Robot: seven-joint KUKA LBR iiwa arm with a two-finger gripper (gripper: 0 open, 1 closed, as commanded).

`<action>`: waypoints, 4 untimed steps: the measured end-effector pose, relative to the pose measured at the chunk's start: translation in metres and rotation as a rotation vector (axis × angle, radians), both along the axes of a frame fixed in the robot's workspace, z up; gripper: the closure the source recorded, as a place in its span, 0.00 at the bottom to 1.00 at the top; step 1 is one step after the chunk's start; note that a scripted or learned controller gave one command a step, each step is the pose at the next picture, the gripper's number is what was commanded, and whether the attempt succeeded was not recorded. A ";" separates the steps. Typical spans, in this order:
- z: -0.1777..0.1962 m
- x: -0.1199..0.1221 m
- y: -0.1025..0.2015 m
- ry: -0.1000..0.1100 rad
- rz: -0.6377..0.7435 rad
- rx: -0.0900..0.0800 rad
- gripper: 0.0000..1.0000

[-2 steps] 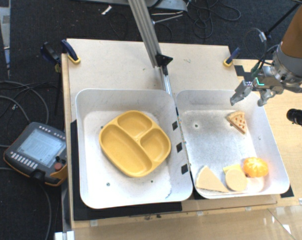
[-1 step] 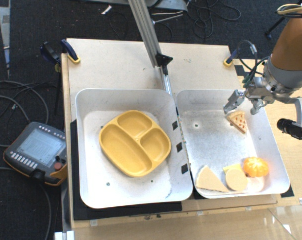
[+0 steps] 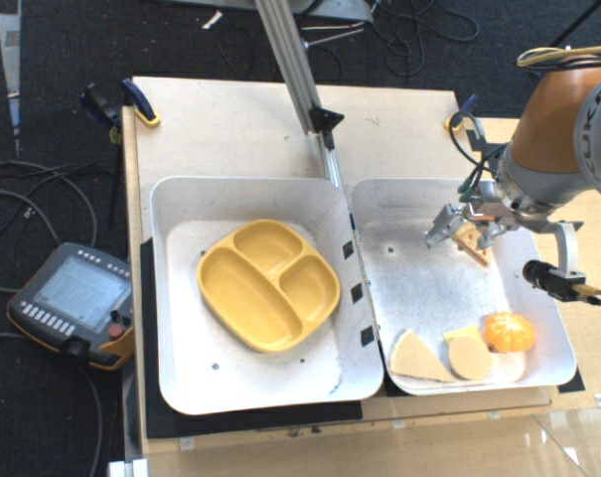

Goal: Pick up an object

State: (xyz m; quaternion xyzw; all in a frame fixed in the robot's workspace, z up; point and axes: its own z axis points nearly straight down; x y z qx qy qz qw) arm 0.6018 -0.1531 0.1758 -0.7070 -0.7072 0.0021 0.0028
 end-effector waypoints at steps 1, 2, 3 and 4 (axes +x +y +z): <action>-0.058 -0.008 0.008 -0.001 0.000 0.000 0.00; -0.043 -0.006 0.007 -0.009 0.000 -0.001 1.00; 0.018 0.000 0.001 -0.014 0.001 -0.003 1.00; 0.061 0.003 -0.001 -0.014 0.002 -0.003 1.00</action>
